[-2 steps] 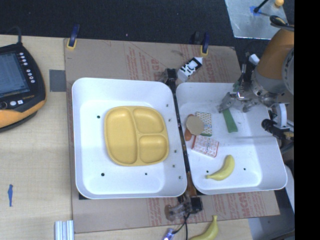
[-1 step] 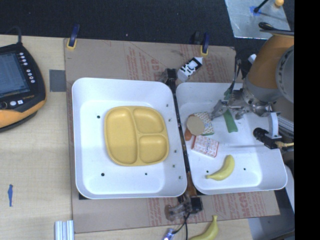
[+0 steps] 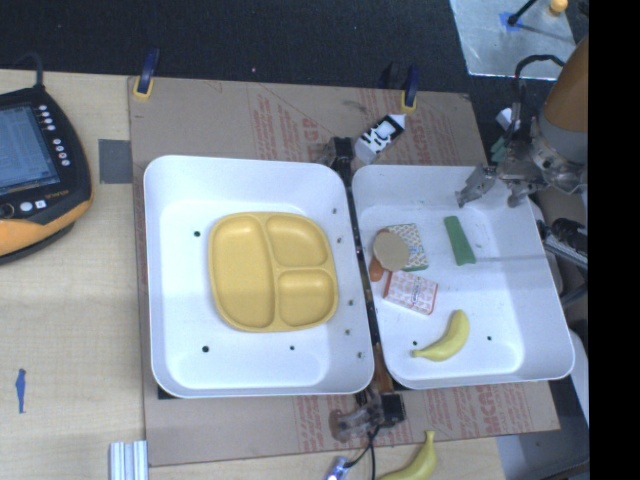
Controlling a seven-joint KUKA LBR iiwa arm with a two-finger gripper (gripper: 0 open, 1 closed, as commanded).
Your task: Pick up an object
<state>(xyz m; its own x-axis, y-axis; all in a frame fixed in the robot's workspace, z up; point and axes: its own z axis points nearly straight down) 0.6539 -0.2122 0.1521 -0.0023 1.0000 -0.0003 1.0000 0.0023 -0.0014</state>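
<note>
Yellow tray and banana stand out against two white bins.

The left bin is white, as is the right bin; in the latter, a green bar at 12 o'clock, a tan disc over a speckled pale card at 9 o'clock, a red-and-white patterned packet below. A second yellow banana lies on brown cardboard printed with faint red lettering. The grey gripper hangs at 1 o'clock. An orange-and-black pendant rests on the pale wood bench.
</note>
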